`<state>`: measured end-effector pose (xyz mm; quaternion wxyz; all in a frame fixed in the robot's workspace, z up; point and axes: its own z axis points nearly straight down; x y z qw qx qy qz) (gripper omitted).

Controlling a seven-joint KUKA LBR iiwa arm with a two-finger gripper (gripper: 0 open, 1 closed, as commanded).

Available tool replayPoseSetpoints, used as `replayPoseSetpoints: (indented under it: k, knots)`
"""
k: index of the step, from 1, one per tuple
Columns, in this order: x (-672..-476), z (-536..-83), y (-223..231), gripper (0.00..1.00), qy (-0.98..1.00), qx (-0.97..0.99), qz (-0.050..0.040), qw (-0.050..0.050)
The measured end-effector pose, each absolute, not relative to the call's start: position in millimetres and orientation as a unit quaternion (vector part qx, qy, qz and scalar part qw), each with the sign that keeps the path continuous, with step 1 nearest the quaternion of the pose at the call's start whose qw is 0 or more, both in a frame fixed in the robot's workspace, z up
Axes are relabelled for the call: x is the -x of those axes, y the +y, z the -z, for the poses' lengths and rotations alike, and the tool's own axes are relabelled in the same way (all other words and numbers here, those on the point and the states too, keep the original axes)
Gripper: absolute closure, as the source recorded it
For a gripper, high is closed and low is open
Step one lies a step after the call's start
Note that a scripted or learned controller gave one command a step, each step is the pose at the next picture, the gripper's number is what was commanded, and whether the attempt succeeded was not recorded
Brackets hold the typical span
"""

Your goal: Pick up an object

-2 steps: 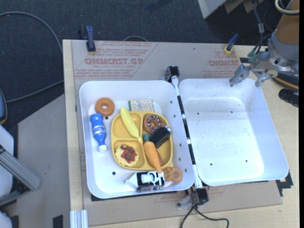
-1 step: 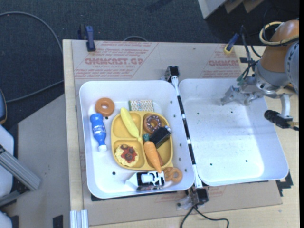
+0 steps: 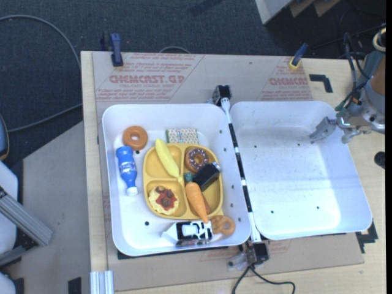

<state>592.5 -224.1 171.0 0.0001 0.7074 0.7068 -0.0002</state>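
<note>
- Camera view: we are seeing the gripper hanging over the right bin, near its far right rim, with its jaws spread and nothing between them.
- We are seeing every object lying in the left bin: yellow tray, carrot, blue bottle, donut.
- We are judging that no object is picked up yet; reaching across, closing and lifting remain.
</note>
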Motion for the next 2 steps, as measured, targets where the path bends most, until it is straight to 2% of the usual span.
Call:
replayPoseSetpoints:
  k: [1,2]
  knots:
    - [-661.3,-83.5,-204.2,0.0,0.707,-0.707,-0.0001,0.0]
    - [-570.9,-133.2,-219.1,0.0,0.707,-0.707,0.0004,0.0]
